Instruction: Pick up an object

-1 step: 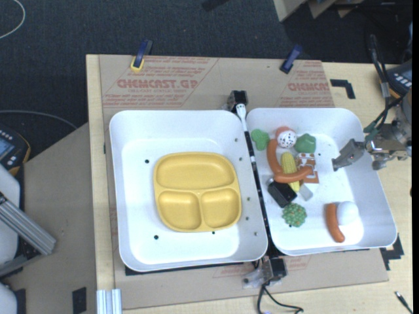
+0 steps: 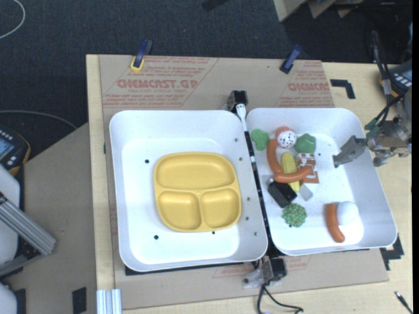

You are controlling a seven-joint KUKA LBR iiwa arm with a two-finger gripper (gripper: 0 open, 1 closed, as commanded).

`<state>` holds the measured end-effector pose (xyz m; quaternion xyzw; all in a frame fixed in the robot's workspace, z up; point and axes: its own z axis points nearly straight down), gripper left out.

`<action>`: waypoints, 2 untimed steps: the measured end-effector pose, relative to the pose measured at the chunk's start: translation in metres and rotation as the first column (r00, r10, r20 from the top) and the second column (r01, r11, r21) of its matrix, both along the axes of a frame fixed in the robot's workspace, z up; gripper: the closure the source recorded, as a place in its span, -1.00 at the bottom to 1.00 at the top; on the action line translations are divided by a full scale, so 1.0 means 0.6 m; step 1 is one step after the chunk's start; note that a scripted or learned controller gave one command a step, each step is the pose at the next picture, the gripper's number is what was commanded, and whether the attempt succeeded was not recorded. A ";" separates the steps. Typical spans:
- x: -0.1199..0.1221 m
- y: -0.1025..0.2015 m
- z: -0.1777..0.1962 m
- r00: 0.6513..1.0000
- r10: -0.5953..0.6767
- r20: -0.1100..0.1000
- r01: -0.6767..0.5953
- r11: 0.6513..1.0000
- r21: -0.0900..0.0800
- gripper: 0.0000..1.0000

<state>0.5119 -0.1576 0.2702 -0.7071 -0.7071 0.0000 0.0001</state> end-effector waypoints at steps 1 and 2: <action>-0.003 0.013 -0.102 1.000 0.000 -0.008 0.000 1.000 0.003 -1.00; 0.003 0.015 -0.176 1.000 0.000 -0.007 0.000 1.000 0.003 -1.00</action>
